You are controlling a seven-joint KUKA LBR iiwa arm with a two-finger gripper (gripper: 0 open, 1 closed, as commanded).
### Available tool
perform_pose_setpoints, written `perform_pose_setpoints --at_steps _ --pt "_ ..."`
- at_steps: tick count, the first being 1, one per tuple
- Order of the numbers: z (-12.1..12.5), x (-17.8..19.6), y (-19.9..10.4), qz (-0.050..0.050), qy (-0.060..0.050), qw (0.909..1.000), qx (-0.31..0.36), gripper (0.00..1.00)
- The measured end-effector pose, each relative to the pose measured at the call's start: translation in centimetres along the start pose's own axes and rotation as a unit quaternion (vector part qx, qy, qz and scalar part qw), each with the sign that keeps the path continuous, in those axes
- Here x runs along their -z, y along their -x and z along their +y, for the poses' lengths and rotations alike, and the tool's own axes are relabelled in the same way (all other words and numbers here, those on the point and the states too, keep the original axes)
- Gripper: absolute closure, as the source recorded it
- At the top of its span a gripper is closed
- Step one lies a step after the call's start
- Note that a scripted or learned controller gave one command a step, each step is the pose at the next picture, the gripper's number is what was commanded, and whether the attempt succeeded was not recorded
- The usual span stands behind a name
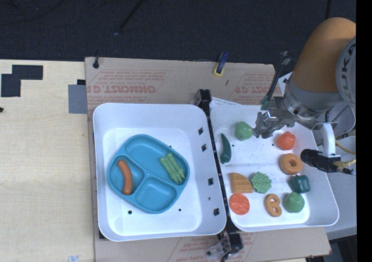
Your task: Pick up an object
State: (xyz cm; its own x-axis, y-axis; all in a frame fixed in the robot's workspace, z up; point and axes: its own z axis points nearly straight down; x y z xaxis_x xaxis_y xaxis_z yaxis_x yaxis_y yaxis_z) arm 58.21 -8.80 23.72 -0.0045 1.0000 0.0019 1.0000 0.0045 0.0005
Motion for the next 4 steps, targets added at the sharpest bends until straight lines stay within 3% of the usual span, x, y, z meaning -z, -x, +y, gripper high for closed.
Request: perform_pose_setpoints --at_steps 2,3,4 --pt "4.7 0.0 -8.5 0.000 0.000 1.0000 0.000 1.00" --pt "6.0 -0.1 -12.7 -0.001 -0.001 1.0000 -0.001 1.00" --pt "5.1 -1.5 -11.8 -0.001 -0.002 1.0000 -0.003 1.00"
